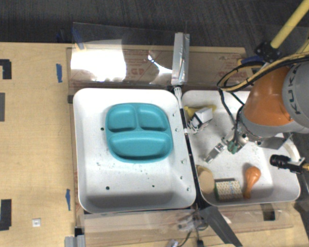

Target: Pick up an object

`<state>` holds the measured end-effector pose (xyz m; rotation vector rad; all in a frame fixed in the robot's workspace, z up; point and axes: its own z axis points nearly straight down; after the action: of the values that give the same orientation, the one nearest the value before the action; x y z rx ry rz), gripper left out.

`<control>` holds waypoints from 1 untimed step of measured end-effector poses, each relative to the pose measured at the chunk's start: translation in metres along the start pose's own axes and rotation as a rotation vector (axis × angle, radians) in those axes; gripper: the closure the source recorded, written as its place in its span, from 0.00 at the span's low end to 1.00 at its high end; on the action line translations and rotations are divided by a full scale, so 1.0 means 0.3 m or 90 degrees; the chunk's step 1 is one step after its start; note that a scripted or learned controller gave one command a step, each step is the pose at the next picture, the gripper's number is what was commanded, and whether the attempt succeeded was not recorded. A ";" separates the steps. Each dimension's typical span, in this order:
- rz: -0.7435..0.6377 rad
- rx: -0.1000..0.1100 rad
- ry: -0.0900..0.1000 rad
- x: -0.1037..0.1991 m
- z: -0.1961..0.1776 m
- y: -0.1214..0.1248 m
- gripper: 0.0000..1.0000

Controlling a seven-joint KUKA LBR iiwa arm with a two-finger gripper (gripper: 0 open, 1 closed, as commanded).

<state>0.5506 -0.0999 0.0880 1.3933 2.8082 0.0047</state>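
The right bin [284, 188] holds several small objects. An orange pear-shaped piece [251, 178] lies near its front, with a speckled block [227, 189] to its left and a tan round piece [206, 179] by the front-left corner. A white and yellow item [201, 116] lies at the back left. My gripper [216, 152] hangs low over the middle of this bin, pointing left and down, between the white and yellow item and the tan piece. I see nothing held in it. A teal divided plate [139, 131] rests in the left bin [87, 153].
The arm's orange band [268, 104] and cables cover the right bin's back right. A black fitting [280, 161] sticks out over its right rim. A clear sheet and a taped strip [180, 58] stand behind the bins. Wooden bench lies to the left.
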 end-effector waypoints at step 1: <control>0.249 0.001 0.000 -0.094 0.004 0.136 0.00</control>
<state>0.6002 -0.0977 0.0871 1.9126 2.4848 0.0046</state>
